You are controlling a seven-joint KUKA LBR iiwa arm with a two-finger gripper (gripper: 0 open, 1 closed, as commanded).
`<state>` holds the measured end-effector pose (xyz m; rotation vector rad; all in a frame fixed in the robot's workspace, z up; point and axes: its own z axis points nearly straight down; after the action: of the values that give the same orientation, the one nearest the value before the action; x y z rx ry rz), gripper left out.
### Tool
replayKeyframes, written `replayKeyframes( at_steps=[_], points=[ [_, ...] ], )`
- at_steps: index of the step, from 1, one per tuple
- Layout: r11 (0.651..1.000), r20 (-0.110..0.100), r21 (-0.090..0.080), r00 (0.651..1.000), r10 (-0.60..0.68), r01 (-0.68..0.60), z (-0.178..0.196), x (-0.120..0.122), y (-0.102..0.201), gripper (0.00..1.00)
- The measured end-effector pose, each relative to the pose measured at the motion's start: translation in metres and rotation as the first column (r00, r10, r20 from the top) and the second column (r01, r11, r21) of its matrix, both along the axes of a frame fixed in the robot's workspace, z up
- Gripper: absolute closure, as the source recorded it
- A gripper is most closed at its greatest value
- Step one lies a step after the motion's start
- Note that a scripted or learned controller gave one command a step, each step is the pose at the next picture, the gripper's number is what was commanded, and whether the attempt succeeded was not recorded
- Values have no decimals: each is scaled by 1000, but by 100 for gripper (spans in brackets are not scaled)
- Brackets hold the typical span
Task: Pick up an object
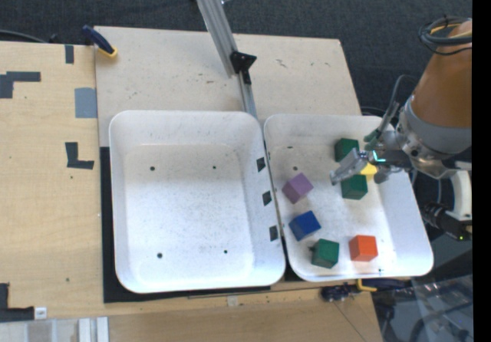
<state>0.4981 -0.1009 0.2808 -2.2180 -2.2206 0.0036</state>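
A: Gripper [357, 170] sits low over right bin [410, 244], upper part. Fingers spread a little apart, nothing between them that I can make out.

B: Nearest target?

A: Green cube [354, 188] just below the fingertips, yellow piece [369, 170] touching or just beside it. Another green block [346, 149] just above.

B: Handling?

A: Judging by looks: small, rigid, light blocks, flat faces, likely a bit slick. Not fragile. Take the green cube across two opposite flat sides, square on, not corner to corner.

B: Others?

A: Purple cube [298, 187], blue cube [304, 225], dark green cube [325, 252], orange cube [364, 248], all standing apart, easier to reach around.
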Motion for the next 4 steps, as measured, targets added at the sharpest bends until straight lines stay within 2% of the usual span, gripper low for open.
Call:
replayKeyframes(
  at_steps=[1, 4],
  points=[
    [1000, 3, -1, 1000, 1, -1, 1, 1, 0, 0],
    [1000, -3, 1, 1000, -1, 1, -131, -2, 3, 0]
  ],
)
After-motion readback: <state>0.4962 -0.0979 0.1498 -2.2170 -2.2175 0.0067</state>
